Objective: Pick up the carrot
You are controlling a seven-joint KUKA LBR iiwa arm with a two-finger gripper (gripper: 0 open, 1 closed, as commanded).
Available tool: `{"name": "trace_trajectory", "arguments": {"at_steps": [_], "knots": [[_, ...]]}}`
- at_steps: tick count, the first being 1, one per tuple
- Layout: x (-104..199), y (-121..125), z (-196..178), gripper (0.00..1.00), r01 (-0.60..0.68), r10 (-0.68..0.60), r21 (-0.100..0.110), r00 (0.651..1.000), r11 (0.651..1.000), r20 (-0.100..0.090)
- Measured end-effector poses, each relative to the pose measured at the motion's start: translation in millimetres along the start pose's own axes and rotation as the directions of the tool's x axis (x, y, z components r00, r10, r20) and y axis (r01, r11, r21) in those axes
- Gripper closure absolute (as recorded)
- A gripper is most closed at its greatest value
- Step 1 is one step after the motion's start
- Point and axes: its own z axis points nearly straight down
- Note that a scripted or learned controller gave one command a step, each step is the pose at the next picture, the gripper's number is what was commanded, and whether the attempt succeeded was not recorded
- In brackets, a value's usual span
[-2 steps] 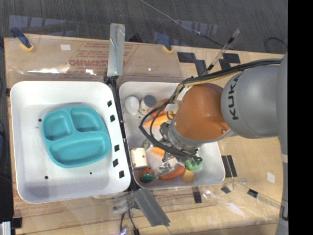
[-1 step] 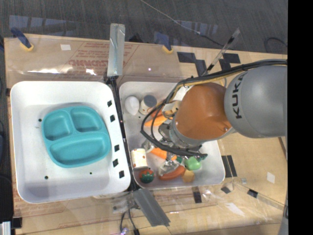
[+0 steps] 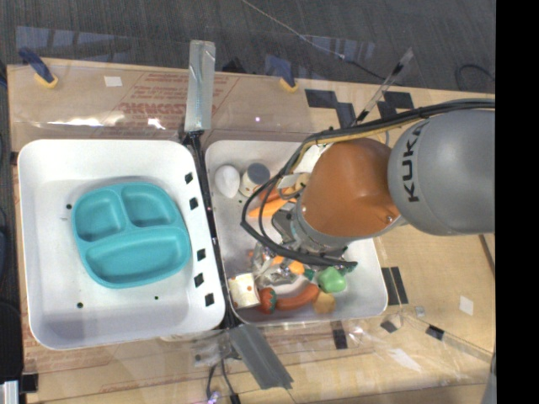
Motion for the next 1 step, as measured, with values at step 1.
{"name": "trace_trajectory", "arguments": {"at_steps": [1], "knots": [[15.3, -2.3, -170.3, 1.0, 0.137, -0.137, -0.005, 0.991, 0.991, 0.0]]}}
